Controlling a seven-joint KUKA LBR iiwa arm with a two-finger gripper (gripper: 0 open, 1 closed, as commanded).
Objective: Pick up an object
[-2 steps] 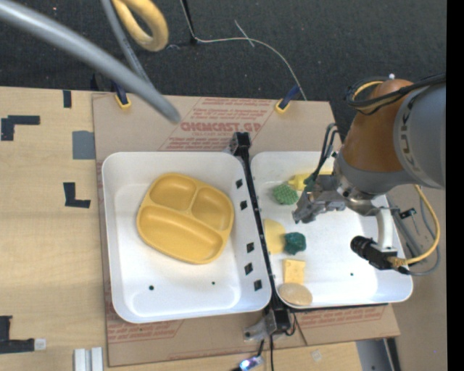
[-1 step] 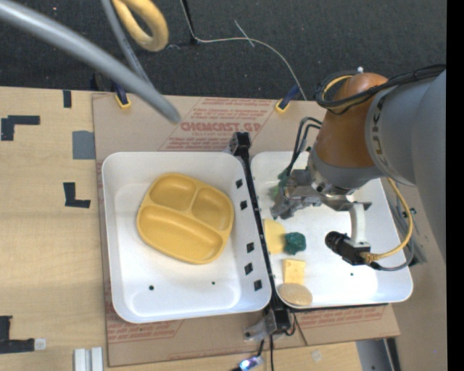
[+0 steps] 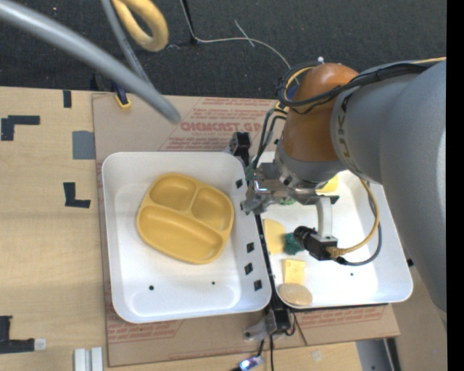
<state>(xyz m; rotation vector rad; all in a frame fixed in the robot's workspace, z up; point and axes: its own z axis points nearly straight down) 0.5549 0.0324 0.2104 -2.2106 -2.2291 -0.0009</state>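
Note:
A yellow divided plate (image 3: 186, 217) lies in the left bin (image 3: 123, 290). The right bin (image 3: 377, 282) holds a pale yellow round piece (image 3: 273, 235), a yellow cheese-like square (image 3: 294, 272), a tan bun-shaped piece (image 3: 295, 293) and a small green item (image 3: 293, 242). The arm's wrist with its orange band (image 3: 317, 116) hangs over the right bin's back left part. My gripper (image 3: 279, 190) sits low above that corner, close to the divider between the bins. Its fingers are hidden by the wrist body.
Both bins rest on a cardboard sheet (image 3: 210, 127) over a wooden bench (image 3: 43, 239). A grey hose and a yellow loop (image 3: 141, 22) cross the top left. A black connector with a cable (image 3: 322, 245) dangles over the right bin.

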